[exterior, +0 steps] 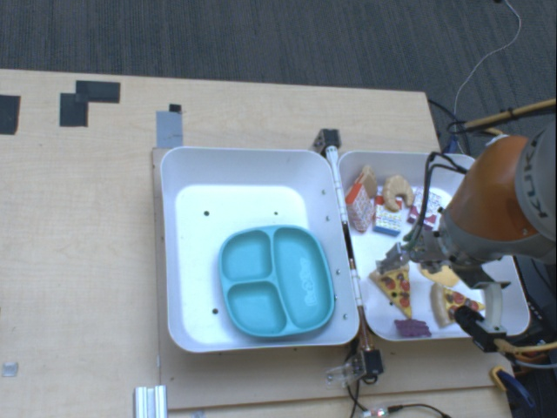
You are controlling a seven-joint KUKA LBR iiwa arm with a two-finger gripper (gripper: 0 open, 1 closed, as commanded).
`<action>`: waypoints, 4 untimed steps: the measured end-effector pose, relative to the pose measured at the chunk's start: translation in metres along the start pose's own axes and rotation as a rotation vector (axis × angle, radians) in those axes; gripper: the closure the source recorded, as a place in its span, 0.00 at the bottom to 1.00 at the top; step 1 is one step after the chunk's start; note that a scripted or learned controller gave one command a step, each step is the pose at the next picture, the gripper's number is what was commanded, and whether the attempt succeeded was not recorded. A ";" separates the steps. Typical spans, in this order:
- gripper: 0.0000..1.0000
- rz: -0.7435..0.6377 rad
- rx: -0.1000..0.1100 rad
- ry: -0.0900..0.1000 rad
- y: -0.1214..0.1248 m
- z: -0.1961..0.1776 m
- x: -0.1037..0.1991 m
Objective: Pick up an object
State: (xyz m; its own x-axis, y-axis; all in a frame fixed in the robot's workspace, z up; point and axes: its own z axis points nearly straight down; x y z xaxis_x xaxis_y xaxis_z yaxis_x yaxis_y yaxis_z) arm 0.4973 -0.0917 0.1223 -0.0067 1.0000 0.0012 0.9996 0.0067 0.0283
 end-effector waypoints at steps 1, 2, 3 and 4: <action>0.00 0.006 0.021 -0.002 -0.009 0.035 0.006; 1.00 0.006 0.016 -0.002 -0.007 0.024 0.006; 1.00 0.000 0.025 0.001 0.036 -0.062 0.105; 0.00 0.001 0.026 0.000 0.035 -0.061 0.103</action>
